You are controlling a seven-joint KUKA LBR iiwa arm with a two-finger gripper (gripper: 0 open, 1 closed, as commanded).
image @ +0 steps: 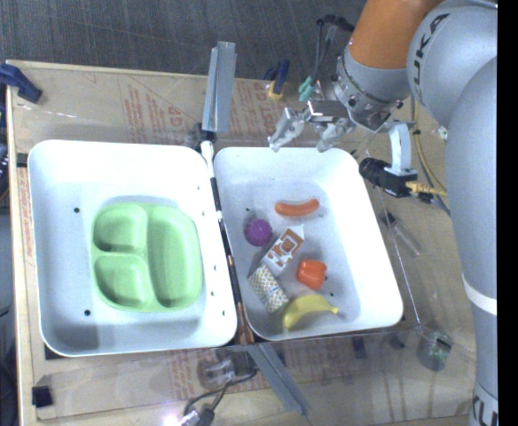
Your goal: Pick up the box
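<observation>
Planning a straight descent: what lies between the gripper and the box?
In the camera view, the hot dog lies on the line from the gripper to the box, past the bin's far rim; otherwise bare bin floor.

Illumination is bright and even. The two white bins (365, 238) show mild overexposure; soft shadows lie along their inner walls. Focus is slightly soft overall. A glare spot appears below the bins.

Box (283, 248) between sausage (296, 208) and banana (309, 311)
</observation>
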